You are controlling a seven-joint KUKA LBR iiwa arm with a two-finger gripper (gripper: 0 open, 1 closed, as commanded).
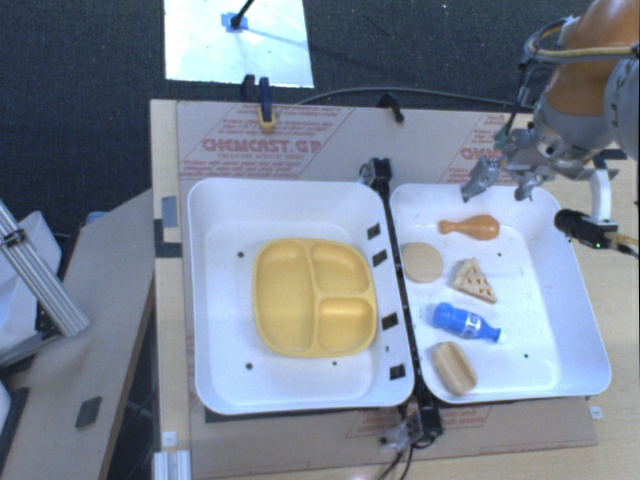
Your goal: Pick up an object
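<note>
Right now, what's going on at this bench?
The KUKA arm's tool hovers over the far edge of the right bin, with nothing between its fingers. Below it in that bin lie a toy drumstick, a round cookie, a pizza slice, a blue bottle and a hot dog bun. The left bin holds a yellow divided plate.

The wooden bench (120, 268) has a big cardboard sheet (300, 133) on top. Two white bins (215, 218) (575, 298) sit side by side on it.
</note>
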